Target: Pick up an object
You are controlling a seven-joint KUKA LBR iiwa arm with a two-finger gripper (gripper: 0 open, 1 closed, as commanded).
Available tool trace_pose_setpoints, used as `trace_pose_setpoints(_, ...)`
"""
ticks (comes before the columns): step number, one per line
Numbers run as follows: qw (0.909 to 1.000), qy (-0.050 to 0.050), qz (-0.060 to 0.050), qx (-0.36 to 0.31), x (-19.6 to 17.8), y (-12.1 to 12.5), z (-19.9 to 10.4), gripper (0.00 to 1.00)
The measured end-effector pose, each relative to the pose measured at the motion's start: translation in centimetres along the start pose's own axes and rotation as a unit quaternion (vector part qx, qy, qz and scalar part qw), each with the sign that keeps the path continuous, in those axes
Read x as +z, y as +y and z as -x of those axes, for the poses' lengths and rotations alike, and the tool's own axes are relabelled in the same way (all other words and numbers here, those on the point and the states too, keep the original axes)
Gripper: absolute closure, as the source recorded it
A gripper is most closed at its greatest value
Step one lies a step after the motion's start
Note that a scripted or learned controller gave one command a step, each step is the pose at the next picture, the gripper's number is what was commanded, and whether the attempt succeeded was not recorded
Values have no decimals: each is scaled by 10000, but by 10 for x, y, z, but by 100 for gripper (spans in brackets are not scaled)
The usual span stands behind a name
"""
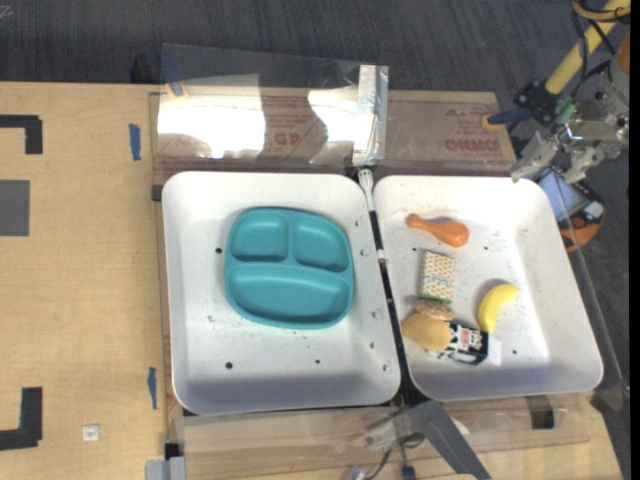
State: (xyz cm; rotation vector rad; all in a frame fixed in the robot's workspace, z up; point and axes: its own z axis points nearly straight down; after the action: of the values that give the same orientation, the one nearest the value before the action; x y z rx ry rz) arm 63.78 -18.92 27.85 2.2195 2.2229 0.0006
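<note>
Plainly the pick has not begun: this is the approach step, with nothing lifted. Largest first, the bench [70,268] carries two white bins side by side. The left bin [190,348] holds a teal divided plate [290,268] lying flat near its middle. The right bin [570,353] holds the candidates for picking: an orange drumstick-shaped toy [440,229] toward the far side, a small patterned packet [437,274] just below it, a yellow banana-like piece [497,305] to the packet's right, a tan bun-like lump [428,329] near the front, and a small black-and-white carton [468,342] touching that lump.

The arm's gripper [568,150] sits off the far right corner of the right bin, above its rim and well apart from every item. At this slant and amid the clutter of cables I cannot tell how far it is spread, and nothing visible sits in it.

By my judgement, the next move calls for choosing one item, travelling inward over the right bin, then descending; the banana-like piece stands clear of its neighbours and looks the easiest.
</note>
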Motion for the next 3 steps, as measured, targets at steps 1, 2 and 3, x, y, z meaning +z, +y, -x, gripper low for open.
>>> trace_pose_setpoints(1,9999,-2,-15,139,47,-79,2,0)
trace_pose_setpoints(2,9999,6,-20,102,75,-77,1,0)
trace_pose_setpoints(3,9971,17,-43,-762,178,-105,6,0)
